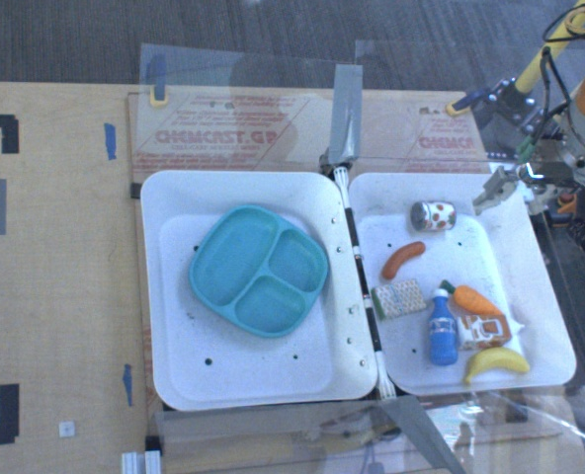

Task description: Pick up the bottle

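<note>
Banana [497,363] and carton [482,332] crowd the bottle [442,330], so a descent may snag them; end effector [510,181], well beyond the bottle, grip unreadable.

Arm [554,156]: grey/silver metal wrist parts, yellow cable [542,59], blue bits, orange patch.

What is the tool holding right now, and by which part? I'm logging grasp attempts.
Nothing. The tool is at the right bin's upper right edge, apart from the bottle, which lies in the bin.
</note>
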